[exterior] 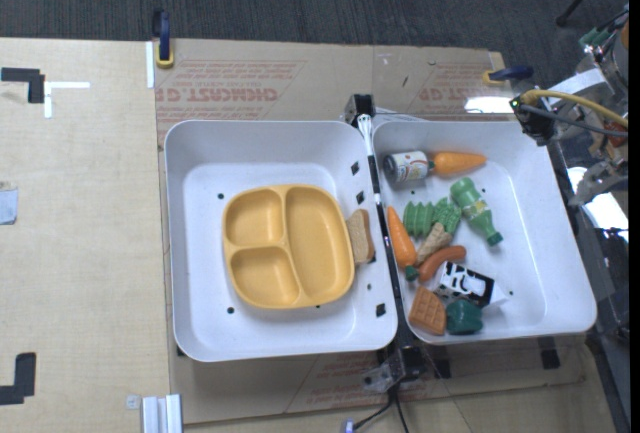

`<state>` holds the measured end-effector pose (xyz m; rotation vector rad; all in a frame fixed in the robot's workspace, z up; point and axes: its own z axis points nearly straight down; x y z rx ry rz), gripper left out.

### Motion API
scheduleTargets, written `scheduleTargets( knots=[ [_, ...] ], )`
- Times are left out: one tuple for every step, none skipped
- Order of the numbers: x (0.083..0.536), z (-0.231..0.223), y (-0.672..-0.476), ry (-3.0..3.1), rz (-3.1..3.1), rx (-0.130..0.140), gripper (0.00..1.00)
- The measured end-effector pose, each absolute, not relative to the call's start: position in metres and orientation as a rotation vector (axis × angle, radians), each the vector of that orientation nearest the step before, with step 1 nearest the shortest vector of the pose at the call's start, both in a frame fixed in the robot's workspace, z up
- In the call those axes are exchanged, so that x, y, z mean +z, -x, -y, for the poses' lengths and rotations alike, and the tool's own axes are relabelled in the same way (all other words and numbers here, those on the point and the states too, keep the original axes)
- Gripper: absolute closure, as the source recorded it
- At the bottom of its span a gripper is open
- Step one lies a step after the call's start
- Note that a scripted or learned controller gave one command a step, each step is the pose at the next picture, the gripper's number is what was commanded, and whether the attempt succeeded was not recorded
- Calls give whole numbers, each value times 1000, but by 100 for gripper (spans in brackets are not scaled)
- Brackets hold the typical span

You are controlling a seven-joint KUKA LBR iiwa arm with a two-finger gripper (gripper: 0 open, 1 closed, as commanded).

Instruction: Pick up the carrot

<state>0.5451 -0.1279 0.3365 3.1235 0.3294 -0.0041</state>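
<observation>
My bench (80,221) is light wood. A big flat sheet of brown cardboard (260,86) lies on it, with red letters printed on it. A blue and yellow clamp (161,39) pinches the cardboard at its far left corner, and another clamp (505,75) sits at the far right corner. Two white bins rest on the cardboard, side by side and touching. The left bin (200,321) is the wider one. The right bin (545,261) sits just beside it. Black clips (360,107) join the bins where they meet. Small black marks (25,81) sit on the bare wood at the left.
</observation>
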Motion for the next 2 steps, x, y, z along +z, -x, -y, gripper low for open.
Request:
scheduleTargets(
  knots=[
    [439, 188, -576, -3122, -348, -6, 0],
    [445, 187, -578, -3120, -368, -13, 100]
  ],
)
